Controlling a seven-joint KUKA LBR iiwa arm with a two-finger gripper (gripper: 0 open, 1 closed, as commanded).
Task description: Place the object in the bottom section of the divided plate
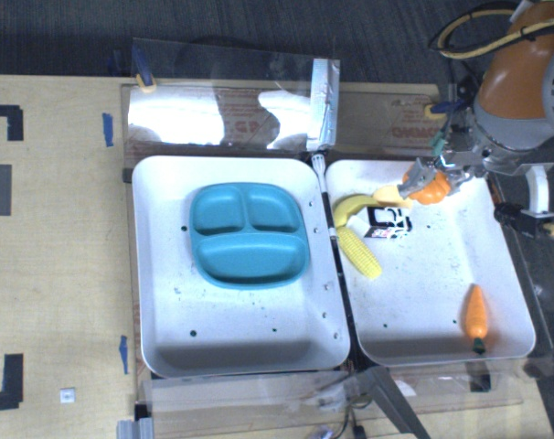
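The gripper point(430, 183) is seen at the upper right of the right bin point(506, 337), where a small orange object point(431, 191) sits right at its fingertips; whether the object is actually clamped between them cannot be told. The blue divided plate point(250, 233) is set in the left bin point(167, 337), its wide bottom section bare, well apart from the orange object. In the right bin a banana point(352, 208), an ear of corn point(360, 252) and a black-and-white card point(388, 221) are clustered near the left wall, and a carrot point(476, 311) is laid toward the lower right corner.
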